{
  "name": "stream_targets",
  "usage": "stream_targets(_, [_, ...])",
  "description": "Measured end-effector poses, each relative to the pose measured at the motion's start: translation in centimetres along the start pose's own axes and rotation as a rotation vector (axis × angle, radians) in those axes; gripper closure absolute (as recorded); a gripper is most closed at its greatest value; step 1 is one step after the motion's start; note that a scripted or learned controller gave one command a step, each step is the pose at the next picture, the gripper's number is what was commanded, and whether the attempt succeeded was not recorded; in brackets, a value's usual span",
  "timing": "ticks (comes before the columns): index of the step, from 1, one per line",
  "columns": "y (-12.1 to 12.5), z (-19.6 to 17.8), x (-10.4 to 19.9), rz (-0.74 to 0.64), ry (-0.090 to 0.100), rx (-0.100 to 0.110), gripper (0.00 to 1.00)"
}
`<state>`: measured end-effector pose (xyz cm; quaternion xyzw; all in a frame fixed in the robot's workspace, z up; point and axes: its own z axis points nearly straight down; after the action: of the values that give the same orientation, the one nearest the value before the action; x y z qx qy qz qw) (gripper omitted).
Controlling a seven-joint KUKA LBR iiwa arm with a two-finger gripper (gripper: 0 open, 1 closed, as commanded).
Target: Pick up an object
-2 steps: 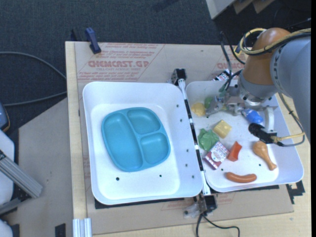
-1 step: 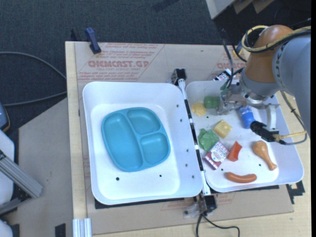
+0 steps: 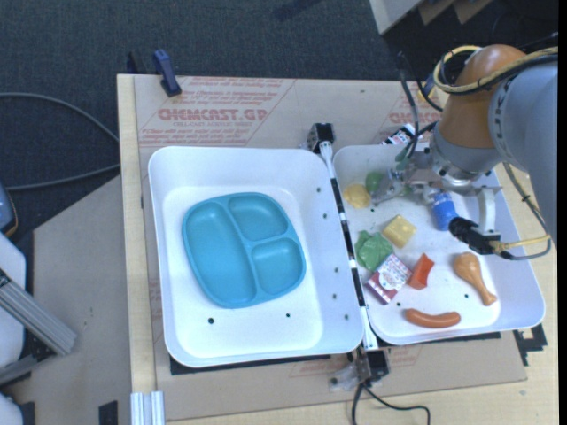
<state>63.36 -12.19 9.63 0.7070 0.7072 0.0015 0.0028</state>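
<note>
Arm low over the back of the right bin, nothing lifted yet as far as I can see.

My tool (image 3: pixel 416 180) sits at the far end of the right bin (image 3: pixel 523 312), just beside a small green piece (image 3: pixel 375 182) and a yellow piece (image 3: pixel 356 197), with a blue object (image 3: pixel 442 211) close under the wrist; I cannot tell how the tool is set from this angle. The other candidates lie nearer me: a yellow block (image 3: pixel 400 230), a green leafy toy (image 3: pixel 373 250), a red-and-white packet (image 3: pixel 389 277), a red piece (image 3: pixel 421 271), a drumstick (image 3: pixel 475 276) and a sausage (image 3: pixel 432 318). The left bin (image 3: pixel 168 175) carries a blue divided plate (image 3: pixel 243 248). I'd centre on the green piece, come straight down, and keep clear of the bin wall before closing.
</note>
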Motion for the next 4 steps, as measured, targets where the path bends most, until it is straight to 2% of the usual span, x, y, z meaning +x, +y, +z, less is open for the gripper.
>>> stream_targets(1, [0.1,-1.0,0.0,0.000,0.000,-0.003,1.00])
stream_targets(2, [0.1,-1.0,0.0,0.000,0.000,-0.002,0.00])
stream_targets(3, [3.2,1.0,1.2,0.003,0.001,0.013,0.00])
stream_targets(4, [3.2,0.1,1.3,0.002,0.000,0.015,1.00])
